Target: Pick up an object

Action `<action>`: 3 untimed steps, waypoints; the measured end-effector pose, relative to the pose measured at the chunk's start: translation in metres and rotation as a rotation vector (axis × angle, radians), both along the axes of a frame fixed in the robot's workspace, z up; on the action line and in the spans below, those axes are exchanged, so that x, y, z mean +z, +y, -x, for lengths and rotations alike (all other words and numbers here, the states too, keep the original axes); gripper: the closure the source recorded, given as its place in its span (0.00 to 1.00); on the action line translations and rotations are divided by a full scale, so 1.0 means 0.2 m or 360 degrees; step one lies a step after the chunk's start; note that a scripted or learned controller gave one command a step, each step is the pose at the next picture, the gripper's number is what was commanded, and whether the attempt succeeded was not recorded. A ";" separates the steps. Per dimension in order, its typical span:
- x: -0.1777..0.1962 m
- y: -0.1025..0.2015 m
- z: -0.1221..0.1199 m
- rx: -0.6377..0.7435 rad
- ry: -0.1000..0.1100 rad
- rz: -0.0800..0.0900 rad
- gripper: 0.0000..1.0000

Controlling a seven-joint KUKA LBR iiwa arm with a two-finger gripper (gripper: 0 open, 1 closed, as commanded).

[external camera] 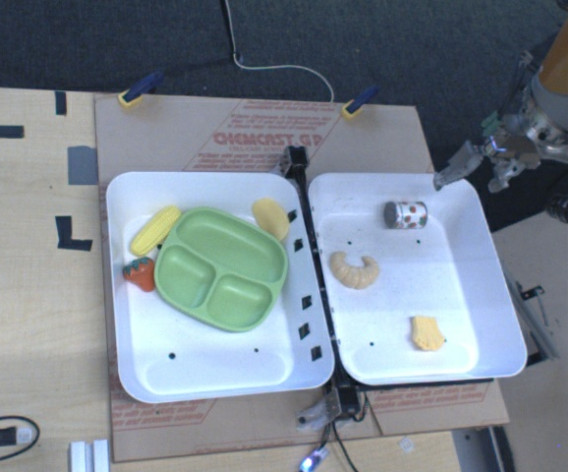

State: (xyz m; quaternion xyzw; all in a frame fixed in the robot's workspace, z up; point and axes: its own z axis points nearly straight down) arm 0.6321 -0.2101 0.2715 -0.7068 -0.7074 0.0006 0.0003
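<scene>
In the right bin (pixel 481 293) lie a small grey can with red dots (pixel 405 214) on its side, a tan croissant (pixel 354 269) and a yellow chunk (pixel 426 333). My gripper (pixel 478 172) hangs over the far right corner of this bin, up and to the right of the can. Its two fingers are spread apart, one fingertip (pixel 448 173) just past the bin's rim. It is open and nothing is between the fingers.
The left bin (pixel 196 372) holds a green divided plate (pixel 220 268), a yellow corn cob (pixel 155 228), a pale yellow piece (pixel 270 218) and a small red item (pixel 140 274). A black divider (pixel 309 293) runs between the bins.
</scene>
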 end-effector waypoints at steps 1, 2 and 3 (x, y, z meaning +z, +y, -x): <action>-0.97 0.27 0.23 0.0002 0.0008 -0.0003 0.00; -0.41 0.71 0.56 0.0011 -0.0003 -0.0006 0.00; 0.06 0.97 0.75 0.0009 -0.0006 -0.0003 0.00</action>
